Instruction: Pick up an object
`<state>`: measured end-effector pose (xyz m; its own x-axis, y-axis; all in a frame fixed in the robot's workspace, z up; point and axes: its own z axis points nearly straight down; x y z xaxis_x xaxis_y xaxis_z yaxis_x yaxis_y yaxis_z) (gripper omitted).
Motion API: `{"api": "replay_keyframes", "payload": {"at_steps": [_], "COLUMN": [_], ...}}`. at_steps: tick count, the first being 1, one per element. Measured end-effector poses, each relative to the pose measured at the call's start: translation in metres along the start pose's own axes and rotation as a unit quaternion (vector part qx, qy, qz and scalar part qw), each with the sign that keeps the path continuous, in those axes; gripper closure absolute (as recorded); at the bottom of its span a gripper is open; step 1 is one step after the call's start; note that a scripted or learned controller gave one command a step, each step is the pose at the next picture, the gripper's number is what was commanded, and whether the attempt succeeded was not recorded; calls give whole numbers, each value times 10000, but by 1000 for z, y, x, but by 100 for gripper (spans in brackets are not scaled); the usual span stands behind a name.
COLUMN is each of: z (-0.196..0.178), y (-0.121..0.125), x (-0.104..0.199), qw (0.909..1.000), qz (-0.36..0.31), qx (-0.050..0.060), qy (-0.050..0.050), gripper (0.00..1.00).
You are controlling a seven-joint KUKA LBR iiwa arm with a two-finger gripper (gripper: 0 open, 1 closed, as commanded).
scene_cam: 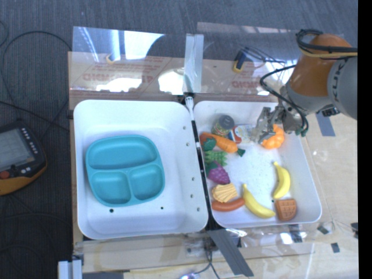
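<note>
bench (116,74) | left white bin (104,112) | right white bin (308,185), touching side by side

Pincer (268,128) low in right bin (311,179), near its far right corner, arm (319,77) reaching in from right. Orange toy fruit (274,139) right at fingertips, touching or just under them; grip unclear. Small can (224,122) and carrot (223,143) left of pincer. Two bananas (282,181) nearer camera than pincer, waffle (285,208) beyond them. Grapes (218,173) down-left. Teal divided tray (124,169) in left bin (96,110), well apart to left.
</note>
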<state>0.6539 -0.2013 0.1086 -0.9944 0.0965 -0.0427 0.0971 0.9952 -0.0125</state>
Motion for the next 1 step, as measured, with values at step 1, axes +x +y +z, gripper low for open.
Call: {"api": "replay_keyframes", "payload": {"at_steps": [1], "z": [1], "y": [0], "x": [1], "qw": [10000], "qz": [-1], "qx": [-3], "qy": [14], "gripper": [0]}}
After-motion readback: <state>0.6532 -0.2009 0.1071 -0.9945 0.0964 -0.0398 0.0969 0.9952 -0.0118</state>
